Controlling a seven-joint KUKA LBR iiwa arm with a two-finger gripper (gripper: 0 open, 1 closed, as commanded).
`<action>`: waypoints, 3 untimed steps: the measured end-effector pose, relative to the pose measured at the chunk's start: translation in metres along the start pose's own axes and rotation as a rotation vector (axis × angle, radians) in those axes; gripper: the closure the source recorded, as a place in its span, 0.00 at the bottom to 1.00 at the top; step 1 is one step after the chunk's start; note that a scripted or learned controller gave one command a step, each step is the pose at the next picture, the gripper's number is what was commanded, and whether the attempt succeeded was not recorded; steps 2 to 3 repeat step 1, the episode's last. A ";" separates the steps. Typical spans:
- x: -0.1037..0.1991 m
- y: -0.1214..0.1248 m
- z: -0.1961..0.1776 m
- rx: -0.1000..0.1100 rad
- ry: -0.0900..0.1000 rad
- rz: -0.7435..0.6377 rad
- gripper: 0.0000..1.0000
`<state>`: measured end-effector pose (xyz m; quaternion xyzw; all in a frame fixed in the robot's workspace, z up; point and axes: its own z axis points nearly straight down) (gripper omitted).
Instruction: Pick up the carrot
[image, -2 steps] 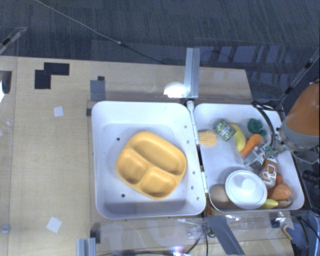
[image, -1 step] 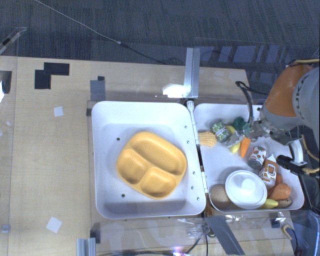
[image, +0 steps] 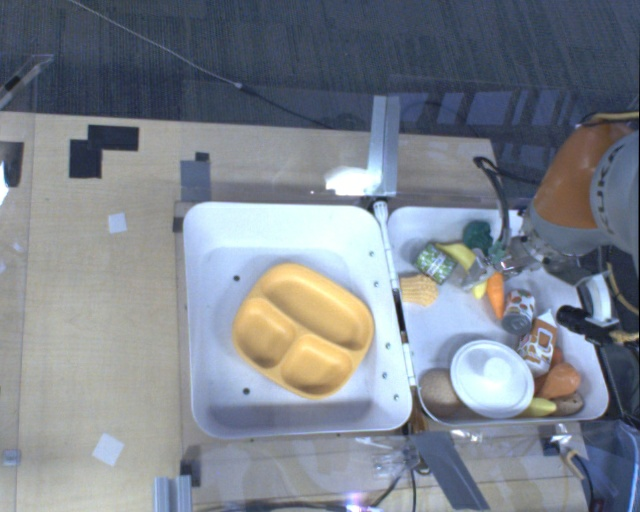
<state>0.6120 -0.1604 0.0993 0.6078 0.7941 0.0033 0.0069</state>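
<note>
Carrot (image: 495, 298) lies in the right bin (image: 440, 345) at its 1 o'clock area, just beside a can (image: 517, 311), with the gripper (image: 510, 258) directly above it at 12 o'clock, opening indeterminable.

Arm casing (image: 622, 190): a smooth, rounded shell in pale grey is seen, with a soft sheen.
Band (image: 565, 190): a broad, glossy orange ring is wrapped around the arm above the wrist; its surface is curved and unmarked.
Wrist section (image: 560, 237): a darker grey collar is set below the orange ring.
Cable (image: 495, 190): a thin black lead is looped in an arc beside the wrist.
Pincer (image: 505, 258): a small block of metallic grey and black parts is fitted at the tip; finer details are too small to be made out.
</note>
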 end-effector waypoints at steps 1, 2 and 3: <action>0.047 0.009 -0.079 0.004 0.004 0.174 1.00; 0.047 0.009 -0.079 0.004 0.004 0.174 1.00; 0.047 0.009 -0.079 0.004 0.004 0.174 1.00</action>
